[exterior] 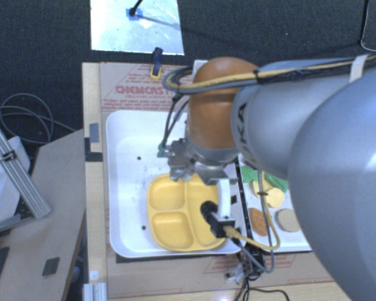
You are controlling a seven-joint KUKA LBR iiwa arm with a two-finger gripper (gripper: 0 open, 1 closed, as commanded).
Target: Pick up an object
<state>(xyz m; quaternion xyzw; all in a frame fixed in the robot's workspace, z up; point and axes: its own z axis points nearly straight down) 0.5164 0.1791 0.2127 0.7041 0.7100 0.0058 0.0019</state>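
Gripper (183, 167) sits low in the left bin (128, 168), at the far edge of the yellow tray (169, 212) lying there. Its grip? Cannot tell, the wrist covers it. The right bin (296, 246) holds a green piece (276, 182), a yellow piece (274, 197), a brown disc (258, 221) and a beige disc (287, 219).

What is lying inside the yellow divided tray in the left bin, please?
The two left compartments of the yellow tray look bare. Its right compartment and upper edge are partly covered by the arm, so anything lying there cannot be seen.
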